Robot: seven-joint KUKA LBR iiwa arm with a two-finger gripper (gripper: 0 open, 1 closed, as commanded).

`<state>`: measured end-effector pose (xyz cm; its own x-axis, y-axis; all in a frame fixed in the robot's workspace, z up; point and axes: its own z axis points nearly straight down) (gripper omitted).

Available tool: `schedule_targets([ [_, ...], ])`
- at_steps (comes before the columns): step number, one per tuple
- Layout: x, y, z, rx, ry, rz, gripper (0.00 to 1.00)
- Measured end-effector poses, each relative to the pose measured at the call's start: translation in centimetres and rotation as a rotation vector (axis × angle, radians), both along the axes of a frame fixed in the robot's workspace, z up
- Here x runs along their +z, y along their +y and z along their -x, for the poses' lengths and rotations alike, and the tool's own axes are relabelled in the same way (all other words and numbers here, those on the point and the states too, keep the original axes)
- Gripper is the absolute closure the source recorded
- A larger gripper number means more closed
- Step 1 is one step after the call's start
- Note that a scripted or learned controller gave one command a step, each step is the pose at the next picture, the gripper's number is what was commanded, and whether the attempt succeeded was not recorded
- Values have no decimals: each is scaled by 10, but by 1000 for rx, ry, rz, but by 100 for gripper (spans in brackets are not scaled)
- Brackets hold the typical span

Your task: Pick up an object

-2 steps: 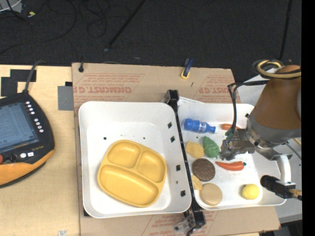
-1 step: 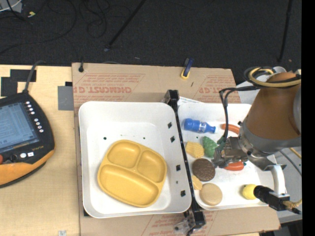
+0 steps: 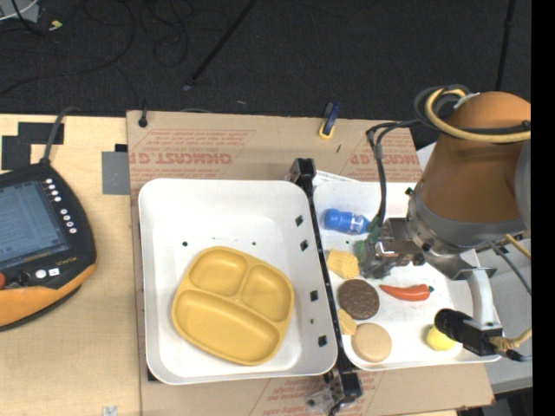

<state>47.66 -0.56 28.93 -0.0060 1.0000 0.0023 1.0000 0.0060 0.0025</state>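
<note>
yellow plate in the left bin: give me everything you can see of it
The plate is mustard yellow and looks like matte plastic, with rounded corners and a raised rim. Ridges split it into three compartments: one long one on the near side and two smaller ones behind it. It lies flat, right side up, turned at a slant, on the floor of the left bin, toward the bin's near wall. Whether it touches that wall is unclear.

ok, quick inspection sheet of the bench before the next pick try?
Surface: left bin and right bin, side by side on cardboard.
Job's things: in right bin, blue bottle, red pepper, brown disc, tan disc, yellow piece, yellow ball.
Clutter: yellow divided plate in left bin.
Grippers: gripper low over right bin, between bottle and pepper; hold cannot be told.
Cables: black cable looping to wrist.
Surroundings: teach pendant at left; clamp at back.
</note>
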Motion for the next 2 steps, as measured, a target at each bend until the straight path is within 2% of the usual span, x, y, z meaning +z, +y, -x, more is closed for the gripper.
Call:
schedule_targets([
  [1,8,76,1,2,6,1,100],
  [2,172,83,0,-3,-14,-2,100],
])
